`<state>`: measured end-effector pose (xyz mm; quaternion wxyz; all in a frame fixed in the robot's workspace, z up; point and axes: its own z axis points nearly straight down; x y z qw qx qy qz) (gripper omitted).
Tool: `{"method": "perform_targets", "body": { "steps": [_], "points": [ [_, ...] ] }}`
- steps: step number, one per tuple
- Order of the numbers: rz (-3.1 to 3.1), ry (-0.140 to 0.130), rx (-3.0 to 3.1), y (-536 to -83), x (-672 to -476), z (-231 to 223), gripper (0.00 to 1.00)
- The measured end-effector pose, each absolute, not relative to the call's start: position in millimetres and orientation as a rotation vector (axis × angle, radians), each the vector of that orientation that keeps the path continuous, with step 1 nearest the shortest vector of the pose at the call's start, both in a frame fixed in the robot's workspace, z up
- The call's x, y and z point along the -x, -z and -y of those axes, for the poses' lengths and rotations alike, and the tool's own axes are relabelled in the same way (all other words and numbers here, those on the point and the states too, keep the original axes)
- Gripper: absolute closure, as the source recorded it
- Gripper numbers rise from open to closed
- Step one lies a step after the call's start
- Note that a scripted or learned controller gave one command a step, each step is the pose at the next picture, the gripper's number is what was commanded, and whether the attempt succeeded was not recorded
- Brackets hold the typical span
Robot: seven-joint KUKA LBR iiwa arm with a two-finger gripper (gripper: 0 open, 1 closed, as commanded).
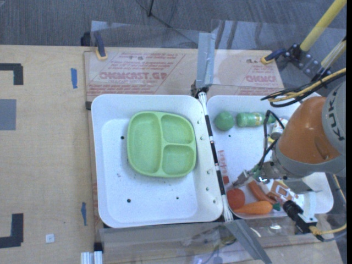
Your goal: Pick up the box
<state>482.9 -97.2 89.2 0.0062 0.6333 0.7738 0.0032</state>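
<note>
A small orange and white box (281,192) lies near the front of the right bin (242,142), partly under the arm. My gripper (257,175) hangs low over that bin, just left of the box and above a reddish sausage (258,191). The grey wrist and orange band (308,133) hide the bin's right side. Nothing is visibly held in the gripper.
A red tomato (236,198) and an orange carrot (254,208) lie at the right bin's front. A green ball (224,120) and a green-yellow item (248,119) sit at its back. The left bin (110,164) holds a green divided plate (161,144).
</note>
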Motion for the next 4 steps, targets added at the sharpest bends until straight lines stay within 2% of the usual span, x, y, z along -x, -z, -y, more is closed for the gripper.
{"method": "perform_targets", "body": {
  "steps": [1, 2, 3, 4],
  "points": [
    [-2.434, -0.001, -1.984, -93.2, -562.1, 95.5, 0.0],
    [-2.466, -0.008, -1.932, -89.2, -481.9, 96.9, 0.0],
    [-2.418, -0.008, -1.987, -89.2, -561.6, 97.9, 0.0],
    [-2.436, -0.007, -1.971, -89.1, -481.7, 103.0, 0.0]
  ]
}}
